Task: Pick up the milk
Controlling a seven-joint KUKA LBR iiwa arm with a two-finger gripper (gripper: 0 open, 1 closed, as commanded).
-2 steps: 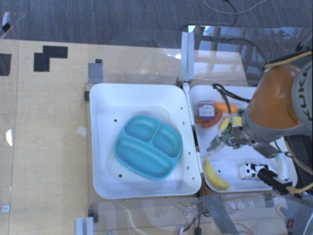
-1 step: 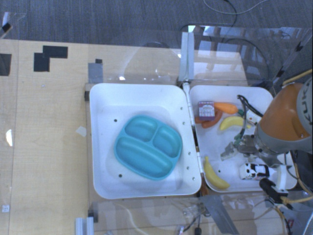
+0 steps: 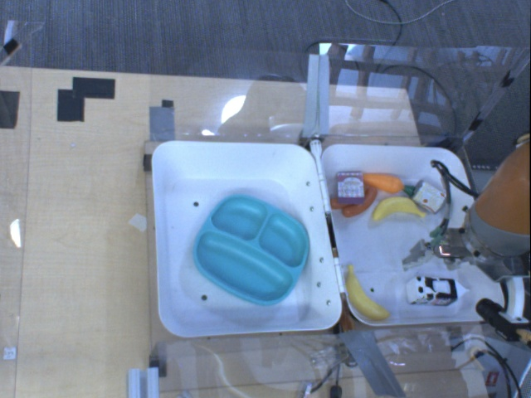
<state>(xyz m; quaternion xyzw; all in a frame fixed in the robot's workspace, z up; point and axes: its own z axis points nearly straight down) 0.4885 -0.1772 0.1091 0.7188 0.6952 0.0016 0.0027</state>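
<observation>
The milk carton (image 3: 434,290) lies on its side at five o'clock in the right bin (image 3: 390,230). The jaws (image 3: 427,251), just above it, are seen parted and empty. A sideways approach could knock it away.

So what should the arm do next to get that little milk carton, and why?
Probably shift slightly toward the bin's near edge and lower: the gripper sits just above the milk carton, which lies flat and free in the right bin, with a banana off to its left.
</observation>
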